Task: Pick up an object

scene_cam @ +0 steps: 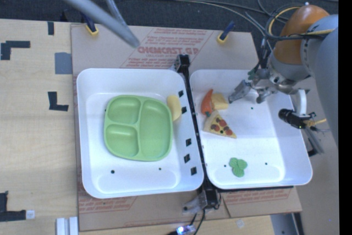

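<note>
Gripper (237, 94) sits low over the right bin (275, 143), fingers narrow, holding nothing. Just left: yellow wedge (219, 100) touching the orange-red piece (207, 102); pizza slice (220, 126) nearer, green piece (238, 167) nearest. Risk: the crowded pair could get shoved toward the divider, or both get pinched.

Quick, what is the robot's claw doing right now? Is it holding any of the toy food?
Gripper: over the right bin, just right of the yellow piece; nothing shows between its fingers. Open or shut: cannot be told.
</note>
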Robot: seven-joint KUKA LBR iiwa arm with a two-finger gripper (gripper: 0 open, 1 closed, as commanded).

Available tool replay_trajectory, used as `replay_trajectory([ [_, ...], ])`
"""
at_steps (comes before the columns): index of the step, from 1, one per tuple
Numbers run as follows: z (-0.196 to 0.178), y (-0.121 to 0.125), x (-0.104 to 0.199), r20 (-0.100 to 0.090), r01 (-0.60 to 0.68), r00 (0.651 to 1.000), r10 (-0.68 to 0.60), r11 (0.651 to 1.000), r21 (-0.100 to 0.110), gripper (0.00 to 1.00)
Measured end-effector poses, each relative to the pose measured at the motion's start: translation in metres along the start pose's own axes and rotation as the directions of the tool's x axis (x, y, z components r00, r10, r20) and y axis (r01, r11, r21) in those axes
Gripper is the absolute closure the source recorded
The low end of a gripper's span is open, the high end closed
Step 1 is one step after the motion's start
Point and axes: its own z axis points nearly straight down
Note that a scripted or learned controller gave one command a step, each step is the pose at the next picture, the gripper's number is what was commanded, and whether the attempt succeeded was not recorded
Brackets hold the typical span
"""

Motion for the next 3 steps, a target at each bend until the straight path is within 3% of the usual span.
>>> replay_trajectory([
  [1, -0.013, 0.001, 0.0, 0.001, 0.001, 1.0, -0.001, 1.0, -0.004, 1.0],
  [3, -0.127, 0.009, 0.003, -0.001, -0.001, 1.0, 0.001, 1.0, -0.008, 1.0],
])
